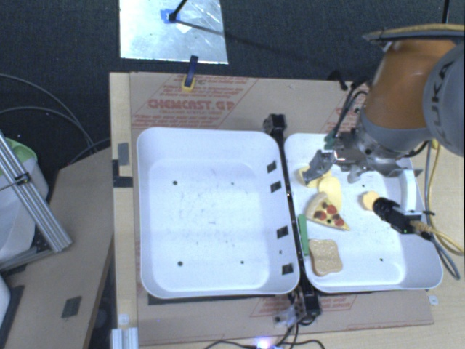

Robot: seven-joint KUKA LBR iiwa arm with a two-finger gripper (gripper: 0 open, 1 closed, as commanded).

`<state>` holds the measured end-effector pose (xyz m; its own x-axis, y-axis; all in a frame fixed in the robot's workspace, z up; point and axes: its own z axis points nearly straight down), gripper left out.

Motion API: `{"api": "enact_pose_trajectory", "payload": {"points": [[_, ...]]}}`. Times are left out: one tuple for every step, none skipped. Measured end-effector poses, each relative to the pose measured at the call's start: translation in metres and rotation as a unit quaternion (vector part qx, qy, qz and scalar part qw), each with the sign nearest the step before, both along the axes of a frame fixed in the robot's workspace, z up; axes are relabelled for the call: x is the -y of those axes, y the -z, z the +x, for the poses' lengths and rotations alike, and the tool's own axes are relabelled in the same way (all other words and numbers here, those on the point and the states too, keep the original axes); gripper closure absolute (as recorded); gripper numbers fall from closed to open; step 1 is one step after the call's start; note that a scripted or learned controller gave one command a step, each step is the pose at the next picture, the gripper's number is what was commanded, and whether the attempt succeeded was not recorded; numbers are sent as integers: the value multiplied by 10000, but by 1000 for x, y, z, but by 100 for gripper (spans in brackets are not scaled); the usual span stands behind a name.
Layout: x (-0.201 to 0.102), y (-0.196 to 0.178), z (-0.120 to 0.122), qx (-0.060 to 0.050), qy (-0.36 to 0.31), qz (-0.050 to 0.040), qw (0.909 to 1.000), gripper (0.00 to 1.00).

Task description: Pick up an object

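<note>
Toast slice in rt bin; arm bent down over it, tool state unclear.

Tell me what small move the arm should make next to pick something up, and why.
Probably lower straight down: the gripper hangs over the right bin, right above a yellow piece, with the pizza slice and toast farther off.
</note>
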<state>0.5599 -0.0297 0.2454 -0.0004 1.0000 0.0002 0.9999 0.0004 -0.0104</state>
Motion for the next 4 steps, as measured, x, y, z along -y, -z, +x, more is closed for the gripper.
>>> {"api": "enact_pose_trajectory", "payload": {"points": [[60, 93, 18, 27, 22, -11, 10000, 0], [69, 139, 38, 45, -2, -4, 10000, 0], [87, 162, 26, 48, 3, -4, 10000, 0], [85, 149, 28, 78, -9, -2, 10000, 100]]}}
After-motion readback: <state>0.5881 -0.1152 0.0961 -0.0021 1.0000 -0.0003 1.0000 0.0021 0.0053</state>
